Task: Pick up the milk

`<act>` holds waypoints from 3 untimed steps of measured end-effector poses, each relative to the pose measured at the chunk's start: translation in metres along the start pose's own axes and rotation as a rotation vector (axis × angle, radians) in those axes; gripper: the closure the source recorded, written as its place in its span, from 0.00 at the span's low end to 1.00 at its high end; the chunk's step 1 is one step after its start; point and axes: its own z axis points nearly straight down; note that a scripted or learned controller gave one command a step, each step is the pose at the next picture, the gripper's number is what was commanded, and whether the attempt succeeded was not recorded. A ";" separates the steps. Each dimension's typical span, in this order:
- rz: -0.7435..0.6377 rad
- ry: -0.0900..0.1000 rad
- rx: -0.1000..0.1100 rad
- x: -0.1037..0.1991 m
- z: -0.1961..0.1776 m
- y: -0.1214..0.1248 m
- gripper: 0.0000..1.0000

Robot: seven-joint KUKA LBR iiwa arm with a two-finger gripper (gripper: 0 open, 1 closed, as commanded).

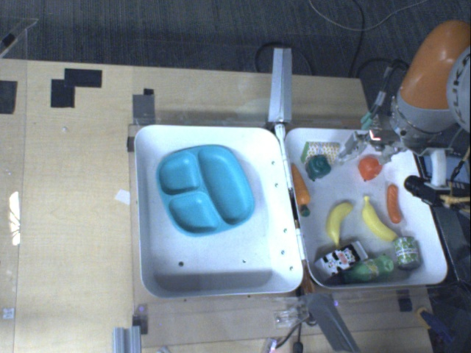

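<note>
Milk carton [342, 257] lying at right bin [434, 271] front edge, gripper [366, 147] above bin's rear, well apart, finger state cannot be told

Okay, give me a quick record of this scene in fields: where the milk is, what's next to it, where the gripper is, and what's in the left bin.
milk: carton lying at the right bin's front edge
beside milk: green bottle, two bananas behind
gripper: over the right bin's back, near the tomato, far from the milk
fingers: cannot tell
left bin: holds a blue divided plate
</note>
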 end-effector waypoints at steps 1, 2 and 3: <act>-0.027 -0.002 -0.005 0.008 -0.128 -0.024 0.00; -0.034 -0.003 -0.011 0.009 -0.141 -0.022 1.00; -0.034 -0.003 -0.011 0.009 -0.141 -0.022 0.00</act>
